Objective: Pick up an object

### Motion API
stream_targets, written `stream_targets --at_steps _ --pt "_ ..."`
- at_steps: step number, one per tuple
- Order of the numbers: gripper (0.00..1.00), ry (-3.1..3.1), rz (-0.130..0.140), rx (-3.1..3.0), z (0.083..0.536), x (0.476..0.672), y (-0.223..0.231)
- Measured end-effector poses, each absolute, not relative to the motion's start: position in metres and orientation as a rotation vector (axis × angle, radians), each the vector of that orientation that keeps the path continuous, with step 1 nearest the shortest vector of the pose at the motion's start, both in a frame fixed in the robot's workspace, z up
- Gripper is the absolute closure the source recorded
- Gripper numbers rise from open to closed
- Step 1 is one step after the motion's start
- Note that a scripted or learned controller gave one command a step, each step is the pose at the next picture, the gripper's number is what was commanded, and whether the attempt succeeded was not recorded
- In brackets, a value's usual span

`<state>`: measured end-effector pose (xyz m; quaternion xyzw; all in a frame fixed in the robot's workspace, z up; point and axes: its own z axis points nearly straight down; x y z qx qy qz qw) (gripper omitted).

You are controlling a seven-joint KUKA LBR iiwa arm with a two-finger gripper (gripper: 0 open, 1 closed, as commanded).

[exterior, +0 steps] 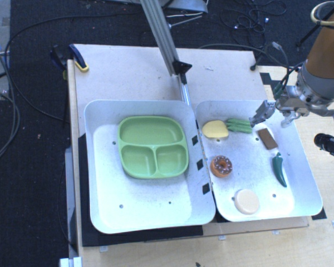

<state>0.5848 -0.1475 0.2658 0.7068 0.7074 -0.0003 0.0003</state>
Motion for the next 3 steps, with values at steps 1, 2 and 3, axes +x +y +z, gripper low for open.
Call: stream_targets --at_steps 1,2,3 --pt "0.00 2.223 -0.006 2.226 0.213 0.574 -0.147" --pt "0.00 2.223 -0.005 2.224 0.166 0.581 -0.146" --pt "0.00 2.223 -0.005 2.226 0.121 0.576 -0.150"
